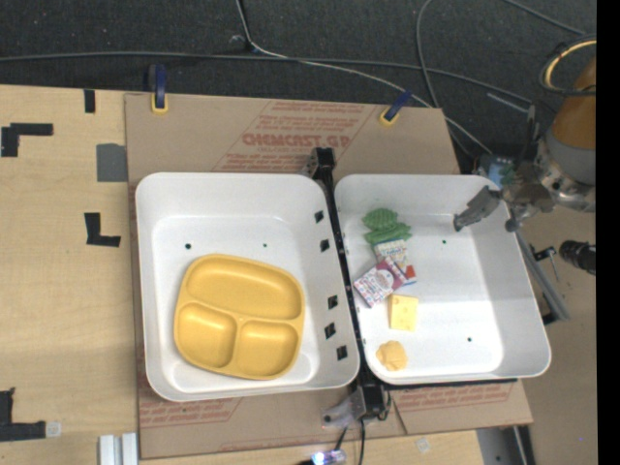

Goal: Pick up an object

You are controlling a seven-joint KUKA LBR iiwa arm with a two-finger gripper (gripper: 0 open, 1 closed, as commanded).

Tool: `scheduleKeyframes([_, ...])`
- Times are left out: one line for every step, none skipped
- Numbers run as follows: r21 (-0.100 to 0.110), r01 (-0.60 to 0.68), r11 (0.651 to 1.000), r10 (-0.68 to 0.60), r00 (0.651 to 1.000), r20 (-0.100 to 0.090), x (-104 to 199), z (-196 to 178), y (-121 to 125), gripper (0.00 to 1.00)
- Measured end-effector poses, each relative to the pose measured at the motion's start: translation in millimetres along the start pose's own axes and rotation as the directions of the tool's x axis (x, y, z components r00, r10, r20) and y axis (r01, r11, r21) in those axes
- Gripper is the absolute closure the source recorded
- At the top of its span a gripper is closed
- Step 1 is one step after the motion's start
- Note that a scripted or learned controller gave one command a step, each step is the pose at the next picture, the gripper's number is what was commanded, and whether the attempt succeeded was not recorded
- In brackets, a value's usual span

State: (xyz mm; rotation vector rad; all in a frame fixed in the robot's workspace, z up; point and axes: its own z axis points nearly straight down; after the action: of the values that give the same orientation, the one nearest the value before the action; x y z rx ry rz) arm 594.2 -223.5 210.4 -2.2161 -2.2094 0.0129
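Note:
The right bin (pixel 504 289) holds several small items along its left side: a green ridged piece (pixel 386 225), a printed snack packet (pixel 395 258), a second small packet (pixel 375 285), a yellow block (pixel 403 312) and an orange-yellow lump (pixel 392 355). My gripper (pixel 492 214) hangs over the bin's upper right corner, well to the right of these items. Its two dark fingers (pixel 471 210) stand apart, open, with nothing between them.
The left bin (pixel 160 211) holds a yellow three-compartment plate (pixel 239 315). A black divider with clips (pixel 332 260) runs between the bins. Cables cross the dark area behind the bench.

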Motion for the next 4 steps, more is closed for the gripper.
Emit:
scheduleKeyframes([-0.013, 0.004, 1.000, -0.004, 1.000, 0.003, 0.6, -8.5, 3.0, 0.00])
scheduleKeyframes([-0.009, 0.004, 1.000, -0.004, 1.000, 0.003, 3.2, 53.0, -3.7, 0.00])
scheduleKeyframes([-0.009, 0.005, 1.000, -0.005, 1.000, 0.003, 10.6, 99.1, -2.7, 0.00])
scheduleKeyframes([-0.014, 0.005, 1.000, -0.005, 1.000, 0.006, 10.6, 126.0, -1.9, 0.00])
